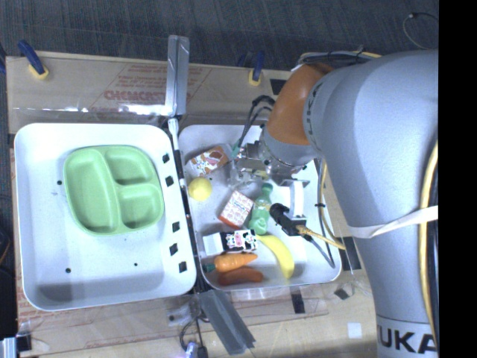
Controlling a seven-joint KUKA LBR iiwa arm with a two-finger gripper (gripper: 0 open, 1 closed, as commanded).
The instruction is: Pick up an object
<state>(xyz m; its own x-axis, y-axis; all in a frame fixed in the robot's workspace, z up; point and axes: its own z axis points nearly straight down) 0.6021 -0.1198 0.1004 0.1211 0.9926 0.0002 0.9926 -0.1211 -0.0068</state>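
Dark carpet surrounds the desk, where the hand [250, 166] hangs low over the right bin [328, 271] (its opening I cannot tell), near the bottle [261, 211] and carton [236, 208]; toys packed this tightly could make a grasp slip.

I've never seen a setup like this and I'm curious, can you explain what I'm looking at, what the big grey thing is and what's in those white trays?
One camera looks down at a slant on a bench. The big grey shape is a robot arm reaching in from the right; its gripper is over the right bin. I can't see anything between its fingers. That bin holds toy food: a lemon, a banana, a carrot, a green bottle and small packets. The left bin holds a green divided plate.
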